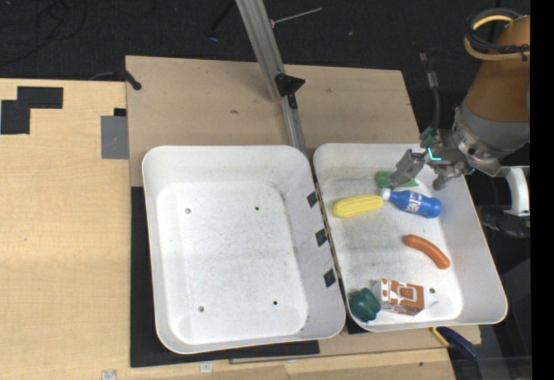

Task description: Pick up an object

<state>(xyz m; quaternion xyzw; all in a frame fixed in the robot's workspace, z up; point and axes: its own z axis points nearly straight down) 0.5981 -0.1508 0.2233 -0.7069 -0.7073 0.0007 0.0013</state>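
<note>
- Nearest the camera, in the right bin [485, 305], a green lump [364, 304] touches a small brown-and-white carton [404, 296], both well below the fingers.
- An orange sausage [426, 250] lies between them and the gripper.
- The blue bottle [415, 202] sits just under the fingers, the yellow corn cob [357, 206] to their lower left.
- The gripper [422, 167] hangs with fingers spread, pinching nothing.

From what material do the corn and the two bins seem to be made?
The corn looks like moulded plastic, probably a toy: even yellow colour, smooth, slightly shiny. The left bin and right bin look like thin matte white plastic, with rounded rims and a speckled floor.
</note>
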